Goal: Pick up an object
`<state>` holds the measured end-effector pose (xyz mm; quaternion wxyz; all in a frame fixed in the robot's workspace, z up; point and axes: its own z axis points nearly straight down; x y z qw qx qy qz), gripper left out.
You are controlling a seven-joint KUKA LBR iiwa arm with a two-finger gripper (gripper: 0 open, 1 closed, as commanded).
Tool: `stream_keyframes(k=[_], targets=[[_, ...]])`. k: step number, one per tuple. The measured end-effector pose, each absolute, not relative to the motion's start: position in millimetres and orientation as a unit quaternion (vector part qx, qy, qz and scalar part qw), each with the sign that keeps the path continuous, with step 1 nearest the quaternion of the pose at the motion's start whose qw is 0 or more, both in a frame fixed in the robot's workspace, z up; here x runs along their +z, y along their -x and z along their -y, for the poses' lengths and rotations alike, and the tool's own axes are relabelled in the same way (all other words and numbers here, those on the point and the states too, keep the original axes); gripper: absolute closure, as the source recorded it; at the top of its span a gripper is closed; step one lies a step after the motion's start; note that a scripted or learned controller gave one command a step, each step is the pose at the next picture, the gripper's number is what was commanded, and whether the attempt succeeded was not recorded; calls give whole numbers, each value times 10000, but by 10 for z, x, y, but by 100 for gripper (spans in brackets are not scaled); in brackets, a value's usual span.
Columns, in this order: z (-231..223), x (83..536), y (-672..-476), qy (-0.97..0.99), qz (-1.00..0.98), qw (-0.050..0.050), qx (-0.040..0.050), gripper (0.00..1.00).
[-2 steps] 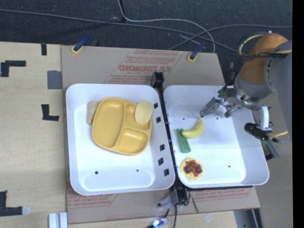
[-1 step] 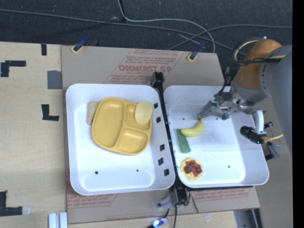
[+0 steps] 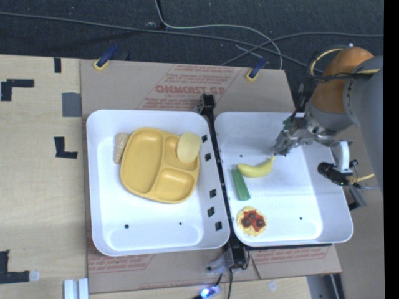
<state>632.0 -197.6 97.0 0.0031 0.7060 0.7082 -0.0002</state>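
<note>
You have the arm point(image 3: 349, 92) reaching in from the right of the frame, its orange band showing at the upper right, and the jaws point(image 3: 282, 147) hanging over the upper middle of the right bin point(image 3: 324, 223). The jaws sit just above and to the right of the banana point(image 3: 257, 168), close by its stem end; whether they touch it you cannot tell, and at this size you cannot tell either how wide they stand or whether anything lies between them. The banana lies on the bin floor near the centre of the frame, curved, with a green stick-shaped piece point(image 3: 240, 183) just below it and touching or nearly so. Lower in the same bin, near its bottom left corner, rests a small round pizza-like toy point(image 3: 251, 221) with red topping. In the left bin point(image 3: 106, 210) you see a yellow divided tray point(image 3: 156, 167), a pale yellow round piece point(image 3: 188, 147) resting on its upper right compartment, and a tan biscuit-like piece point(image 3: 120, 147) tucked against its left edge. Both bins stand on a cardboard sheet point(image 3: 181, 86) on the bench point(image 3: 37, 198).
</note>
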Motion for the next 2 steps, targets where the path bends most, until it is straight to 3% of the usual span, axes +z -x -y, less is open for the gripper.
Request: stream_keyframes(k=[1,2], targets=[[2038,1552,-6384,-7067,-7075,14,7,100],[1991,2032,-6309,-7065,-7077,10,7,100]])
